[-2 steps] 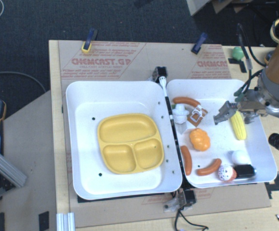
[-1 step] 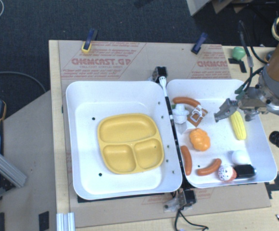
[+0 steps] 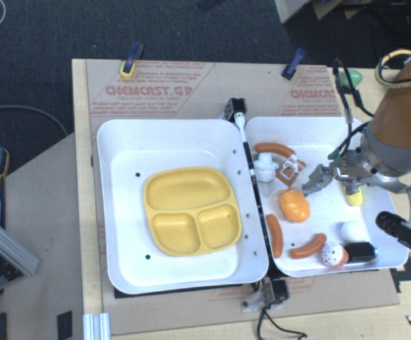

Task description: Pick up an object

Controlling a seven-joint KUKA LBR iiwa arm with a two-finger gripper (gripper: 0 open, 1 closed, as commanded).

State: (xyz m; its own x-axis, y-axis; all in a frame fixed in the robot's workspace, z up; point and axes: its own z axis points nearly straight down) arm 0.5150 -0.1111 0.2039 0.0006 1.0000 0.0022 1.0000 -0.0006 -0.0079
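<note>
1. The gripper (image 3: 317,180) hangs over the right bin (image 3: 312,134), a little right of the bin's centre. Whether it is open or closed cannot be told.
2. The arm covers the bin's 3 o'clock edge.
3. The ball (image 3: 294,206), orange, lies at the gripper's 7 o'clock, near it but apart, with bare floor around most of it.
4. A square piece (image 3: 290,170), brown and white, sits at the gripper's 9 o'clock, just beside its tip.
5. A white piece (image 3: 264,167) lies close to the left wall at the bin's 10 o'clock. The top sausage (image 3: 273,149) lies just above it, at 11 o'clock.
6. The upright sausage (image 3: 275,235) runs along the left wall at 8 o'clock, close to the rim.
7. The slanted sausage (image 3: 308,247) lies at 6 o'clock near the bottom wall, its right end by the speckled ball (image 3: 333,255).
8. That speckled ball touches a black block (image 3: 359,251) at 5 o'clock, and an egg (image 3: 351,230) sits just above the block.
9. The floor from 12 to 1 o'clock is bare, as is a patch between the ball and the egg.
10. The left bin (image 3: 120,190) holds a yellow tray (image 3: 191,207) in its middle, with bare white floor all round it out to the walls.
</note>
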